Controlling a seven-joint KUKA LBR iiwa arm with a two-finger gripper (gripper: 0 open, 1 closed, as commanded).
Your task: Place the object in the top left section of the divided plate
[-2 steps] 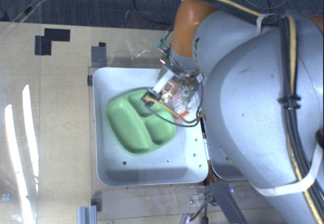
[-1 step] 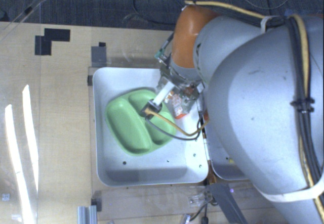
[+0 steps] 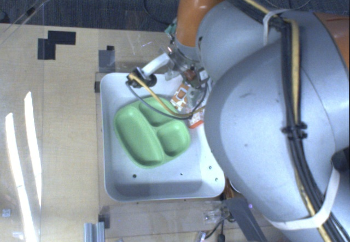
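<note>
Your green three-section divided plate [image 3: 151, 134] lies in the shallow white bin [image 3: 164, 186] | your hand [image 3: 186, 90] hangs over the plate's far edge | grip: can't tell | small orange-and-white object [image 3: 196, 121] touches the plate's right rim.

High fixed camera, slanting down over bin [image 3: 117, 181]
</note>
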